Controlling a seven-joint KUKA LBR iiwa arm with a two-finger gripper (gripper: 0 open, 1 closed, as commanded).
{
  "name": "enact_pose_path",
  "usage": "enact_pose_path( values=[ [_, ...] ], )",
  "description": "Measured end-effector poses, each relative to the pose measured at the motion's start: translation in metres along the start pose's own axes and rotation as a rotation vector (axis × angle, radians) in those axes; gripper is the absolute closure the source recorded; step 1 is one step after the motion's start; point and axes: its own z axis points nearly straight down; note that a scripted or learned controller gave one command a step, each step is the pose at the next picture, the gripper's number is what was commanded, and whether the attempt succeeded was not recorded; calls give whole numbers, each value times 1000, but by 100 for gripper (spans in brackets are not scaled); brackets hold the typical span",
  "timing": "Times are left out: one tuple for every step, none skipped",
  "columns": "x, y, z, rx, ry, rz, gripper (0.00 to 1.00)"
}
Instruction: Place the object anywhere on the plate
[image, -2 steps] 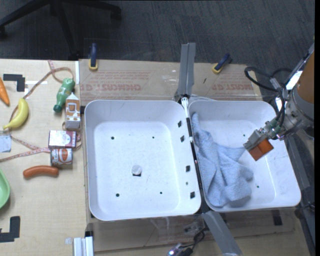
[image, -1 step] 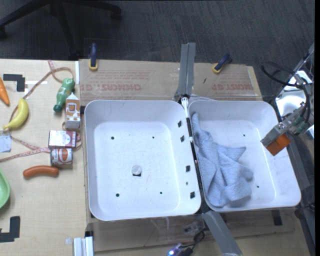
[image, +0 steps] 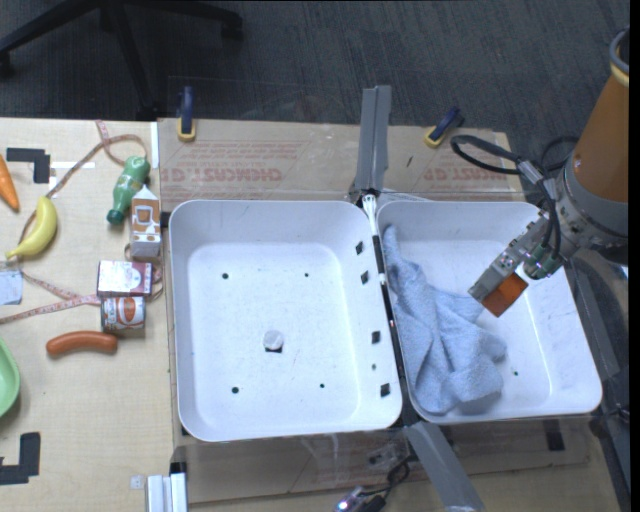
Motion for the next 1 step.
enact_pose_path(
  values=[
    [-36, -29, 1, -1, -1, -26, 100]
  ],
)
